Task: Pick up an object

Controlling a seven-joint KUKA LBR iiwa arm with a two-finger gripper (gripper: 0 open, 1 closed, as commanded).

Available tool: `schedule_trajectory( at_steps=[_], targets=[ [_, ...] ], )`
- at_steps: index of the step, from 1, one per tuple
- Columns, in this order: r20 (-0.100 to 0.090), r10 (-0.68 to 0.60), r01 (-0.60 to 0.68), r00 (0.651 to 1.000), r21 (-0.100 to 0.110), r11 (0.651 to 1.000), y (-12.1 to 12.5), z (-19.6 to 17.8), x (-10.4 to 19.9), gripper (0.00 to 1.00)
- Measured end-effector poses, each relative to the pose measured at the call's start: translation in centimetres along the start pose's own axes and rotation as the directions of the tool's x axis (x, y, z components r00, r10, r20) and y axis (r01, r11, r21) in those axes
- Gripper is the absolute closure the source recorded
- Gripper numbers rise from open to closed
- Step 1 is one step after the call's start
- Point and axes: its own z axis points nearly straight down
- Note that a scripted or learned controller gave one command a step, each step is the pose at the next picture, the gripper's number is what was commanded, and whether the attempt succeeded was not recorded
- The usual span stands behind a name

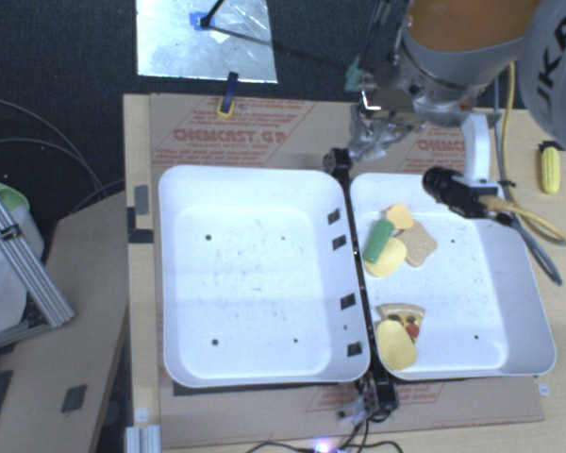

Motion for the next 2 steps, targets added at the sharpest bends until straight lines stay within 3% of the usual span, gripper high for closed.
schedule_trajectory(
  at_steps=[1, 2],
  targets=[
    [-0.003, -0.007, 0.007, 1.000, 0.011, 1.000, -3.4, 2.0, 8.3, 1.00],
    [0.000, 0.009, -0.009, 1.000, 0.005, 1.000, -4.6, -1.8, 2.4, 1.00]
  ],
)
